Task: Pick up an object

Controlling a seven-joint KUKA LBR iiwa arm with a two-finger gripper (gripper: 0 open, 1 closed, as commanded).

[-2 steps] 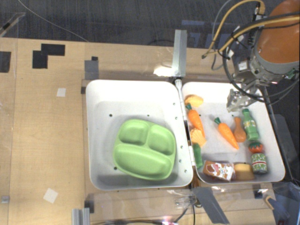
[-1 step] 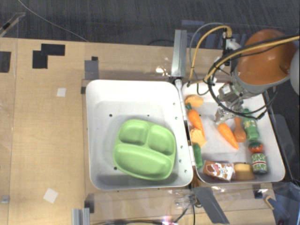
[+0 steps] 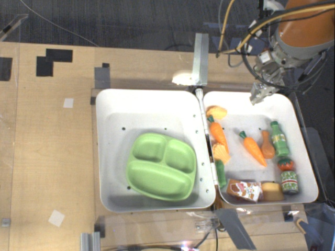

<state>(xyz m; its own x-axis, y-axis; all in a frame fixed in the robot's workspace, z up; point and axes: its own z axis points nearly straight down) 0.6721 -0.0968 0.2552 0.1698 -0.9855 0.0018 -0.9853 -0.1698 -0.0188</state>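
Hovering at the far edge of the right shallow white plastic bin [image 3: 306, 135], grey two-finger gripper [image 3: 260, 94], grasp state impossible to tell; next called for descent onto the orange plastic carrot [image 3: 254, 149].

Two bins [image 3: 104, 140], one tray [image 3: 162, 166], two carrots [image 3: 254, 149].

From my station I see the arm [image 3: 306, 22] as a rounded orange shell over a grey metal wrist section. Yellow and black cables [image 3: 238, 17] loop loosely off it, running up to a small white connector block near the top. Below the wrist sits a cluster of grey brackets and fittings, ending in the gripper [image 3: 260, 94], pale silvery metal, small and angular.
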